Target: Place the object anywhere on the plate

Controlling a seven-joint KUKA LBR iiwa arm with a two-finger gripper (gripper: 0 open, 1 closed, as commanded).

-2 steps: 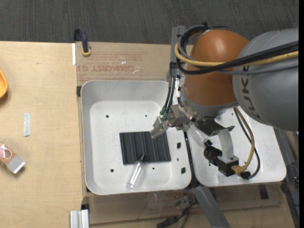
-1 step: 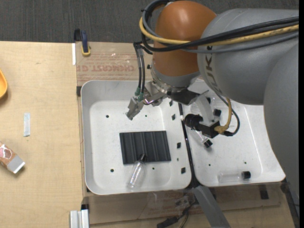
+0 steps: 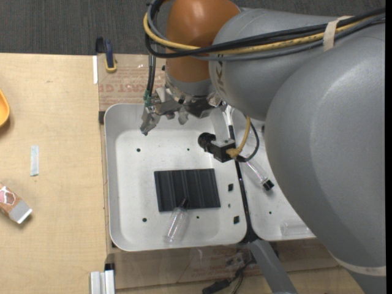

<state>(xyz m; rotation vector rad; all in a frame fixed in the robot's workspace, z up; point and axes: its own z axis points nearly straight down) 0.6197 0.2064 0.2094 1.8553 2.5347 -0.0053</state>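
Your pincer (image 3: 160, 116) hangs over the left bin's (image 3: 122, 225) far edge; I cannot tell its state. The clear object (image 3: 176, 223) lies at the black plate's (image 3: 186, 189) near edge. The arm hides the right bin.

1. The grey arm's claw (image 3: 162, 112) is hanging over the far edge of the left shallow white bin (image 3: 122, 225).
2. A black ribbed rectangular plate (image 3: 187, 189) is lying in that bin.
3. A clear plastic tube (image 3: 175, 224) is touching the plate's near edge.
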